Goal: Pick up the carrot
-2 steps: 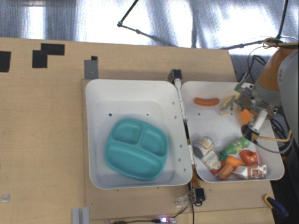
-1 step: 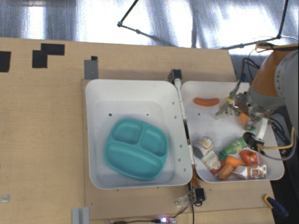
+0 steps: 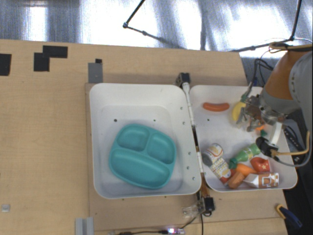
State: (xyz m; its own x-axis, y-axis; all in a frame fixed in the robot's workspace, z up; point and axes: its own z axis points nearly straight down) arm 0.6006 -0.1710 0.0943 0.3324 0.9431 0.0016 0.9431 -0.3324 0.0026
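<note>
"When I count from up here, I see two white bins side by side. How many things are in each?"

"I see one teal plate (image 3: 142, 155) with three sections in the left bin (image 3: 105, 131). In the right bin (image 3: 215, 126) I count one sausage (image 3: 215, 106) at the far side, one yellow thing (image 3: 237, 112) like a banana by the arm, and a pile at the near side."

"What is in the pile?"

"One carrot (image 3: 237, 176), one small can (image 3: 216, 161) just left of it, one green bottle (image 3: 247, 154) on its far side, one red thing (image 3: 260, 165) to its right, and one white packet (image 3: 262, 180) by the near wall. The carrot touches its neighbours and lies close to the near edge."

"Is there open room?"

"I see bare floor in the middle of the right bin, between the sausage and the pile. The left bin has bare floor all around the plate."

"Where is the arm?"

"It comes in from the right, bent down over the right bin's far right part. The gripper (image 3: 253, 117) is beside the yellow thing, well apart from the carrot. I cannot tell if it is apart or together."
</note>
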